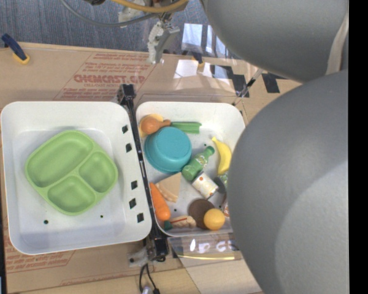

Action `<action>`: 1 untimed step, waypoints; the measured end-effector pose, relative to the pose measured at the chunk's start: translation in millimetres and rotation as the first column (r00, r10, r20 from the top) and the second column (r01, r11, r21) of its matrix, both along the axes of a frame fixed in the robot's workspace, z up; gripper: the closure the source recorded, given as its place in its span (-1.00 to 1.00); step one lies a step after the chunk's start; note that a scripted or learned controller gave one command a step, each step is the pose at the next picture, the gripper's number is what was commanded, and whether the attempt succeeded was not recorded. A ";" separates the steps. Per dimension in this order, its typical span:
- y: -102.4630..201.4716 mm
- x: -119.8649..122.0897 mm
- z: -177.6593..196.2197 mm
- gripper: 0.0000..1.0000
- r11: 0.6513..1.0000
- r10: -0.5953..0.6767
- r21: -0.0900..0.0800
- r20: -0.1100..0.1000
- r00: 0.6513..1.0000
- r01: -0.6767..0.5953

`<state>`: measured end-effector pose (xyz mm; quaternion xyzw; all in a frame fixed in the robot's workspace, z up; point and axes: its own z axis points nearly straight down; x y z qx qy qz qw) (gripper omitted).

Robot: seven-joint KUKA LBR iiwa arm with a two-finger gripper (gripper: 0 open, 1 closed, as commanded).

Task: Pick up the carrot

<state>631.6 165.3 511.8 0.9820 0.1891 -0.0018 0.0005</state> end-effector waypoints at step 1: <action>-5.5 14.3 -34.5 -1.00 0.986 -0.170 -0.005 -0.006 0.986 0.170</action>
